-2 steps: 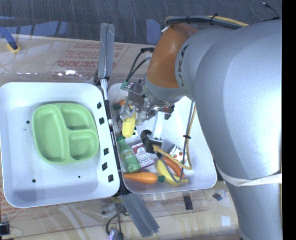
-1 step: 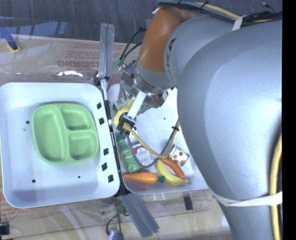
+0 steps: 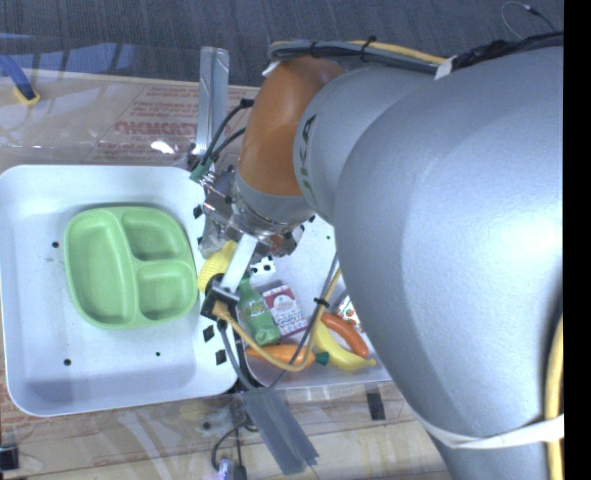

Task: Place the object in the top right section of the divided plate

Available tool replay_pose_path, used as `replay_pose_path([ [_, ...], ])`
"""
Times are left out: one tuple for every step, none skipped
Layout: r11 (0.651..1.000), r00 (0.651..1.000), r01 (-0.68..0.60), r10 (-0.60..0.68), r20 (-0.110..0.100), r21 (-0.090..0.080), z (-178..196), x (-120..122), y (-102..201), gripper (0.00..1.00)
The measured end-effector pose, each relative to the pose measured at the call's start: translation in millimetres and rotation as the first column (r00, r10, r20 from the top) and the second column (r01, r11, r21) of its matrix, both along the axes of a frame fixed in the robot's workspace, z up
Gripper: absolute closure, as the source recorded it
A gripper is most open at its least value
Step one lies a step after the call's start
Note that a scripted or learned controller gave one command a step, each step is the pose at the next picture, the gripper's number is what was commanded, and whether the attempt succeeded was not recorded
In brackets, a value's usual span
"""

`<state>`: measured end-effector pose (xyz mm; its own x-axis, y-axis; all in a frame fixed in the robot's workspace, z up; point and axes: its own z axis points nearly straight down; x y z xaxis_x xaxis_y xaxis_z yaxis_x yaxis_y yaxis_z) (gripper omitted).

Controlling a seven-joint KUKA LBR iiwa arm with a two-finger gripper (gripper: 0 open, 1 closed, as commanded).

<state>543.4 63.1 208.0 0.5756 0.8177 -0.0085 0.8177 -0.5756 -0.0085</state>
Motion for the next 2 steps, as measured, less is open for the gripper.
replay_pose_path([
  [1.000, 1.000, 0.001, -0.001, 0.001, 0.000, 0.2, 0.1, -0.2, 0.00],
  [0.999, 0.999, 0.036, -0.036, 0.001, 0.000, -20.3, -13.6, -36.1, 0.00],
])
